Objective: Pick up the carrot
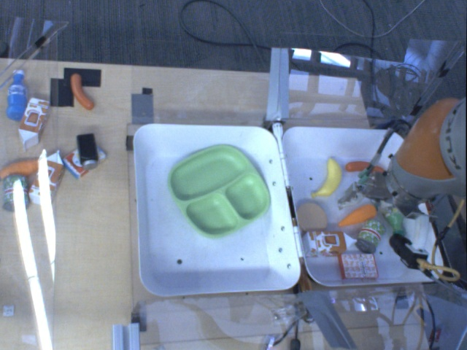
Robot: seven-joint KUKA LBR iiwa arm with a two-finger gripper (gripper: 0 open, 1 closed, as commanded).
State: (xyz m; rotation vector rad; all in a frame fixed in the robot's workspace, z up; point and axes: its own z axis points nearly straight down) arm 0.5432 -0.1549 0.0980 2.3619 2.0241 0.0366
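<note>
Two bins sitting side by side on the bench
Divided plate (219, 189) lying mid left bin (157, 268); in the right bin (321, 272), carrot (357, 215) lying right of banana (328, 178), toward the right edge

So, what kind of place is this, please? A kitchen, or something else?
Most likely a robotics lab bench, not a kitchen. A grey and orange robot arm reaches over two white bins holding toy food, such as a carrot and a banana, and loose cables lie on the carpet behind.
</note>
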